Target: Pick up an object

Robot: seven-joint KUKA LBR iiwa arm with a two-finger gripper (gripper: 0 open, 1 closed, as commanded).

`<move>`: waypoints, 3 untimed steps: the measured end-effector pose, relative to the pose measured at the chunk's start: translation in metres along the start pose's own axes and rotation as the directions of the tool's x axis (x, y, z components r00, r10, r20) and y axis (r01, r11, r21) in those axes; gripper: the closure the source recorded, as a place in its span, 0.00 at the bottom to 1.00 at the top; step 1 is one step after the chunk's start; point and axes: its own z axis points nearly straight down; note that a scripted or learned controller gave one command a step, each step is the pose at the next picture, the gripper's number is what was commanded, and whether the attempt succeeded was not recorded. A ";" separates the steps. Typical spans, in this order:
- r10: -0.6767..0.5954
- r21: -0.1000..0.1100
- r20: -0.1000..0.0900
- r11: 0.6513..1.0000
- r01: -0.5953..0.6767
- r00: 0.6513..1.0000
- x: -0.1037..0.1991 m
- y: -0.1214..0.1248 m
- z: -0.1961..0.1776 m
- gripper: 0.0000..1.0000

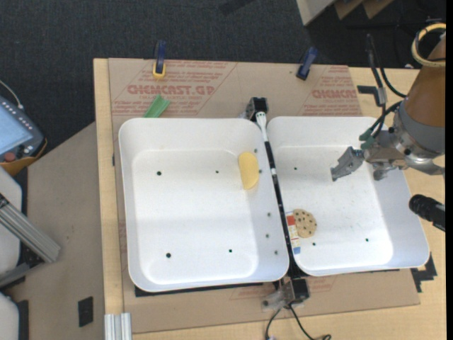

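Bench, seen from the single fixed camera above at a slant, carries two shallow white bins side by side on a cardboard sheet (pixel 212 76) clamped at its far edge by two clips — probably to keep the base from shifting as the arm works. The left bin (pixel 141 190) holds a yellow, banana-like object (pixel 248 170) lying close to its right wall, near the divider between the bins. The right bin (pixel 396 239) holds a round brown cookie-like object (pixel 305 223) near its left wall, towards the front edge, with a small red-and-blue bit just beside it that is too small to identify.

The arm (pixel 425 112) reaches in from the right, and its gripper (pixel 346 165) hangs above the middle of the right bin, pointing leftward. Nothing sits between its tips, so it holds nothing; whether the claw is spread or closed I cannot tell from this angle, since the grey parts overlap one another.

The cookie lies forward and to the left of the gripper, well apart from it, and the yellow object lies across the divider in the other bin. By my reading no grasp is under way — the gripper would need to travel over a target and descend first. The cookie's flatness and its nearness to the wall could make it awkward to pinch.
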 end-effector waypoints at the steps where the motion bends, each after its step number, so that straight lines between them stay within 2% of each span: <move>1: 0.001 0.011 -0.003 1.000 -0.001 1.000 0.016 -0.046 0.086 0.00; 2: 0.002 -0.004 0.002 1.000 -0.002 1.000 0.014 -0.041 0.071 1.00; 3: 0.000 -0.003 0.001 1.000 0.000 1.000 0.021 -0.042 0.068 1.00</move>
